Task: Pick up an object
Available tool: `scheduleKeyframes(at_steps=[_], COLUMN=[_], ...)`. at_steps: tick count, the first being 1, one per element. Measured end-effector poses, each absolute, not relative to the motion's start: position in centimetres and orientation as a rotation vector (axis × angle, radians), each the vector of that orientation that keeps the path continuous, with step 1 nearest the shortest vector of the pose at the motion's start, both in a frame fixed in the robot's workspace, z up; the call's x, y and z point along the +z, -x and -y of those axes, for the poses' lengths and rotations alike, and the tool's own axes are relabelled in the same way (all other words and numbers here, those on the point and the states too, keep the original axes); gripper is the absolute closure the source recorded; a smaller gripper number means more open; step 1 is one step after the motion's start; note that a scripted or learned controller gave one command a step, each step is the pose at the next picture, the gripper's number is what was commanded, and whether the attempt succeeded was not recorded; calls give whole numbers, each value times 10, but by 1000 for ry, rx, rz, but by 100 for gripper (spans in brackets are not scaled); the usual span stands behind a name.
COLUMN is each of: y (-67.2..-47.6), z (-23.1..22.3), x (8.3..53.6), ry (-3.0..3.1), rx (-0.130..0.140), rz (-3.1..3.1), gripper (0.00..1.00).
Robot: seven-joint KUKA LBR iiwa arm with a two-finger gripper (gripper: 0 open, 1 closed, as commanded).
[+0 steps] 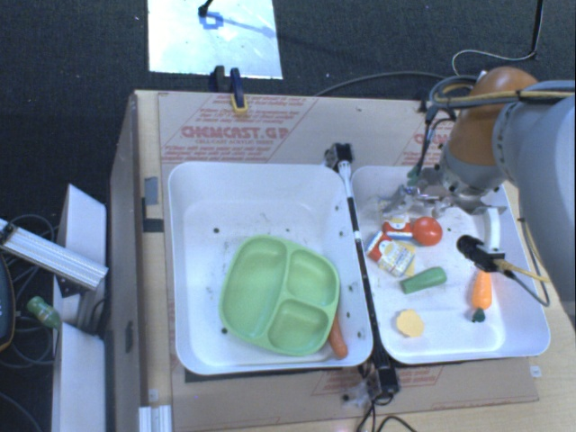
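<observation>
Gripper (416, 196), its opening impossible to judge here, hovers at the right bin's (522, 331) far edge; the red tomato (427, 231) lies just beside it, toward the camera.

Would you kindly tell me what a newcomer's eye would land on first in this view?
Probably the pale green divided plate lying in the left bin, with an orange carrot tucked against its lower right edge. Next, the grey arm over the right bin, above a scatter of small toys: a red tomato, a green cucumber and another carrot.
</observation>
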State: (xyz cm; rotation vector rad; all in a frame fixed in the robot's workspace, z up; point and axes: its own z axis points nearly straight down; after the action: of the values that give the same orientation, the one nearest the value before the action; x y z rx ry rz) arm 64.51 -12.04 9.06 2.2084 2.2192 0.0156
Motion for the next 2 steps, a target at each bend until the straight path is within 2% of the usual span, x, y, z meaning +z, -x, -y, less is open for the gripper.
scheduleKeyframes(at_steps=[1, 2], y=[-670, -625], z=[95, 90], x=[86, 85], ry=[-2213, -2219], rx=[4, 2], rz=[-2226, -2222], gripper=[0, 0])
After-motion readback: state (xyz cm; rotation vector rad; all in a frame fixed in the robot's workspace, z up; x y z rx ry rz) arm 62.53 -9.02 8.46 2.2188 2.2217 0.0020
